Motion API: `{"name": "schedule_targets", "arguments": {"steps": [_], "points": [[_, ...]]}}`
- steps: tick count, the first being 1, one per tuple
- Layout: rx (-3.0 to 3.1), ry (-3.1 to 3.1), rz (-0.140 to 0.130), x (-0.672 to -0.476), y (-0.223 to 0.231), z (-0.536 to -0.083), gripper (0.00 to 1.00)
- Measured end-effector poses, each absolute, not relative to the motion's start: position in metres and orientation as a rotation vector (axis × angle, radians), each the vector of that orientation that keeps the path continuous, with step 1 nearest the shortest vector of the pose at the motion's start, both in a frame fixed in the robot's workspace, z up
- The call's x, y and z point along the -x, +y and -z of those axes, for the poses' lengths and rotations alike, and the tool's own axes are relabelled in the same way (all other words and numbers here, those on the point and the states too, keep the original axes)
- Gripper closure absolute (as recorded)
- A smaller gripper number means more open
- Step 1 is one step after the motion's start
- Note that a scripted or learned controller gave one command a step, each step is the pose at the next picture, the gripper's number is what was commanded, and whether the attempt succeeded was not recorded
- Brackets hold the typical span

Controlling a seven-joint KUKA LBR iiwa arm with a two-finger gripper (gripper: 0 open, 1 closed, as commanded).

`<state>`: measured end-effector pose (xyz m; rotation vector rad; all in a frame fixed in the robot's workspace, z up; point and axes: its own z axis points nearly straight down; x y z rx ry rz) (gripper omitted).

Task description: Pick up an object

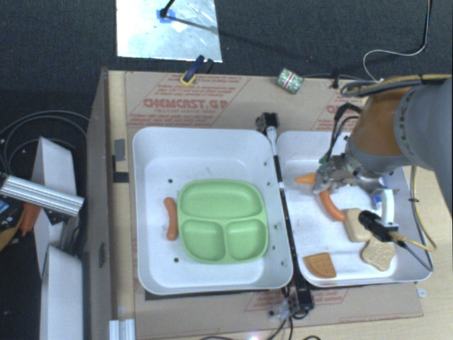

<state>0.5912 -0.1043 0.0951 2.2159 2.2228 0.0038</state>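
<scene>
Your gripper (327, 183) sits low in the right bin (297, 154), right above the carrot (331, 205); finger state can't tell.

I see the gripper (327, 183) down in the right bin (301, 151), just above an orange sausage (332, 206); the green plate (224, 219) lies left of it.
</scene>
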Motion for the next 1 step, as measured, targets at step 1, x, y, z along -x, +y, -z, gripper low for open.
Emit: {"name": "schedule_targets", "arguments": {"steps": [1], "points": [[-2.215,2.224,-0.006,-0.5582,-0.0385,-0.1855,1.0]]}}
